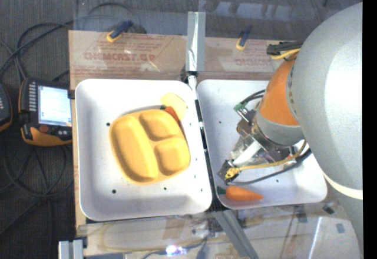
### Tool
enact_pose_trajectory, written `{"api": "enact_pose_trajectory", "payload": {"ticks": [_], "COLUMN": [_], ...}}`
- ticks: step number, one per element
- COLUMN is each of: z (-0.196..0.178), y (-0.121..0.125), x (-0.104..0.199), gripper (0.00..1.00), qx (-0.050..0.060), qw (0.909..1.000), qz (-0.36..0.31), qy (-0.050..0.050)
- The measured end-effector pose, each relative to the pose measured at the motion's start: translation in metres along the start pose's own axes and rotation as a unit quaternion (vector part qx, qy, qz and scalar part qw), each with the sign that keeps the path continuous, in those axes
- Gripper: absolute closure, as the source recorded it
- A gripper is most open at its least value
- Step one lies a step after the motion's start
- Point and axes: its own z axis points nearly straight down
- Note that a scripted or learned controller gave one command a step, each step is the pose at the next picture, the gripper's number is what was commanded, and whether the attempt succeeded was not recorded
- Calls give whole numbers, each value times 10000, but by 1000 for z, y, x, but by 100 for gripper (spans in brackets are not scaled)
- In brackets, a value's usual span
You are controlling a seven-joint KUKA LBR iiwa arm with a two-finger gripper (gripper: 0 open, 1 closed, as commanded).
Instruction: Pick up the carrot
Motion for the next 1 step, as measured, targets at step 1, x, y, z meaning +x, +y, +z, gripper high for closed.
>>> {"api": "enact_pose_trajectory", "payload": {"ticks": [1], "z": [0], "y": [4], "x": [-3], "gripper": [100], "qx": [7], "qw": [9929], "qz": [1193], "qy": [2]}}
